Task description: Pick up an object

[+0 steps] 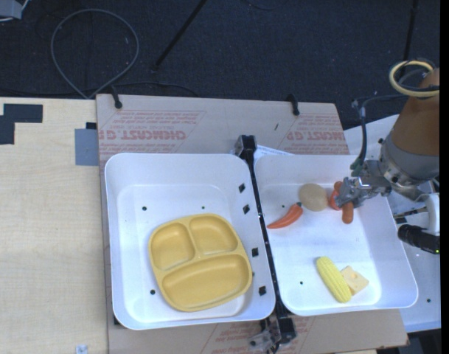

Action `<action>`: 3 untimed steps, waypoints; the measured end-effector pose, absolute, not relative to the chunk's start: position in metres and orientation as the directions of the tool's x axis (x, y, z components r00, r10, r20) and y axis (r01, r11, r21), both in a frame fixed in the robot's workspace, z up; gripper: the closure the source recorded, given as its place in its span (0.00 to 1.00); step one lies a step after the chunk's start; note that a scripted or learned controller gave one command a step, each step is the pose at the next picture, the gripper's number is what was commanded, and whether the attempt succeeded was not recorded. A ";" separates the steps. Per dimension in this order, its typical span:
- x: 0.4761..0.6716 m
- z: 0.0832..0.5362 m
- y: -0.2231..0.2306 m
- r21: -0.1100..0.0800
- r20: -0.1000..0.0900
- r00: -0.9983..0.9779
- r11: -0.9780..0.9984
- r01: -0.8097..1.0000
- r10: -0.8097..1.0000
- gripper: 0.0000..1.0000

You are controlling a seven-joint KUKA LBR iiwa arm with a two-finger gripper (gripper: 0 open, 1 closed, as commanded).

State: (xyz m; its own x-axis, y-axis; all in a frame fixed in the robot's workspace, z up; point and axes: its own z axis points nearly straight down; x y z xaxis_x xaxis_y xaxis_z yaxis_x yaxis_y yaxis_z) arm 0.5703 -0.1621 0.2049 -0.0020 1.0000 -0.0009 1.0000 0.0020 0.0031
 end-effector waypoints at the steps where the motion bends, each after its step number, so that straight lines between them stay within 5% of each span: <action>1: 0.581 0.219 -0.111 0.000 0.002 -0.005 0.005 1.000 1.000 1.00; 3: 0.599 0.218 -0.004 -0.003 0.003 -0.006 0.006 1.000 1.000 1.00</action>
